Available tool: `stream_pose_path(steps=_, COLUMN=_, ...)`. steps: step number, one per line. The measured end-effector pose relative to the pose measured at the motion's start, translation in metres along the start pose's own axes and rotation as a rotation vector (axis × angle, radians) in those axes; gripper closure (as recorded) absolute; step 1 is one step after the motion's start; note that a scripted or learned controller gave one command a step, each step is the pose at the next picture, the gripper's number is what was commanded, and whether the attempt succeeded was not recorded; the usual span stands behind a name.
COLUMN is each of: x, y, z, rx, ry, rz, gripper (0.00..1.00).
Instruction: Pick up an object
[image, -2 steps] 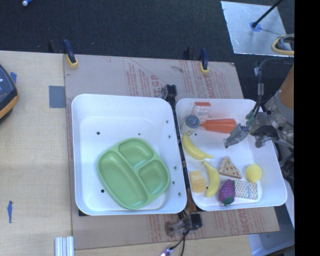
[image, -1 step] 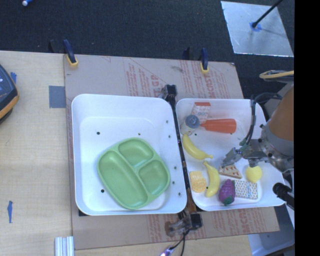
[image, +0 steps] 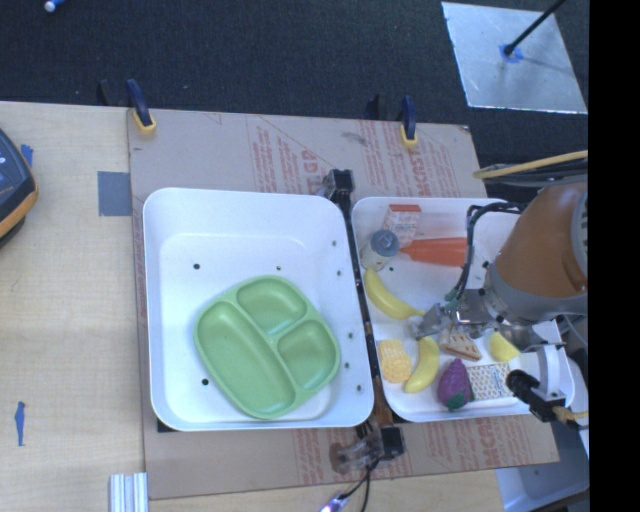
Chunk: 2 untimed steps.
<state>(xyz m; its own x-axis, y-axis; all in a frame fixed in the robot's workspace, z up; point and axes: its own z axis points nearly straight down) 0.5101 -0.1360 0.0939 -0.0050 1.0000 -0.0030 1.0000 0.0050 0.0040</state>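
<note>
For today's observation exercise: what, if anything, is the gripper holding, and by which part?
It cannot be told: the gripper sits low among toy food in the right bin, but nothing shows clearly between its tips.

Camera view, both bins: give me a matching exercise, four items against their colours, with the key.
Items:
1. divided plate in the left bin
2. carrot
3. grapes
4. banana beside the bins' shared edge

Colours:
A. purple
B. yellow
C. green
D. orange

Pairs: 1-C, 2-D, 3-A, 4-B. All but the plate lie in the right bin, where the gripper hangs.
</note>
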Motion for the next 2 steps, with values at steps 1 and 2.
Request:
stream_pose_path(steps=1, x=0.002, y=0.085, z=0.002, rx=0.006, ry=0.003, rz=0.001, gripper=0.00)
stream_pose_path(steps=2, x=-0.037, y=-0.019, z=-0.090, rx=0.008, ry=0.003, rz=0.003, gripper=0.00)
